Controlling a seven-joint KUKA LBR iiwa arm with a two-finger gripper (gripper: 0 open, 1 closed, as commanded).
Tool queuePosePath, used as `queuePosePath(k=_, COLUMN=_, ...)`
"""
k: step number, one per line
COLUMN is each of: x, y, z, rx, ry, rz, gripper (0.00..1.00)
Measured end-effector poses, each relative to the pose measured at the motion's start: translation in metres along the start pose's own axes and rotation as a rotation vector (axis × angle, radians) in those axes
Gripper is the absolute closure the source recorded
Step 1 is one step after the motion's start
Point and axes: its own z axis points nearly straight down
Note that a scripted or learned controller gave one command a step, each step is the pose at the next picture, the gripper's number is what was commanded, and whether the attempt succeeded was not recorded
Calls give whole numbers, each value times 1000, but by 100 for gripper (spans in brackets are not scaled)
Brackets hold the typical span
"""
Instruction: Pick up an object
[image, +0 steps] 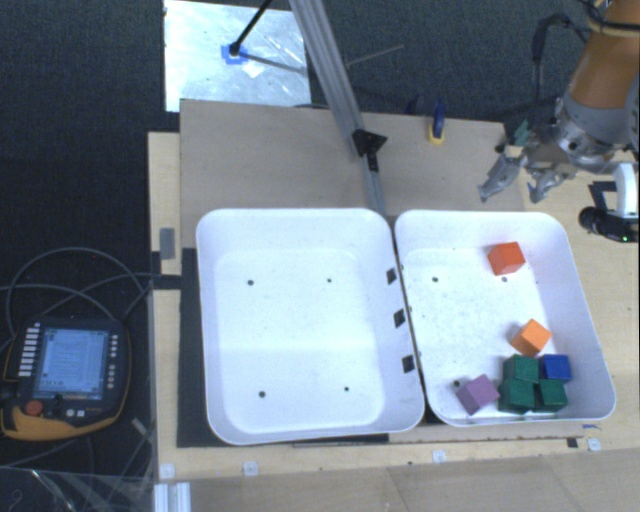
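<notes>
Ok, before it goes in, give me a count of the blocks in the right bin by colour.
Orange: 2, one near the far wall, one further forward
Green: 2 as far as I can tell, packed together
Blue: 1
Purple: 1
Total: 6 blocks, all in the right bin

Orange-banded grey arm (600, 75), metallic gripper (520, 180)

2 white bins (300, 225); orange (506, 258), purple (478, 393), green (520, 385), blue blocks (556, 368)
</notes>
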Motion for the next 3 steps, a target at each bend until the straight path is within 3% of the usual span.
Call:
queuePosePath(k=1, x=0, y=0, z=0, rx=0, ry=-1, rz=0, gripper=0)
queuePosePath(k=3, x=2, y=-7, z=115, rx=5, ry=1, rz=1, gripper=0)
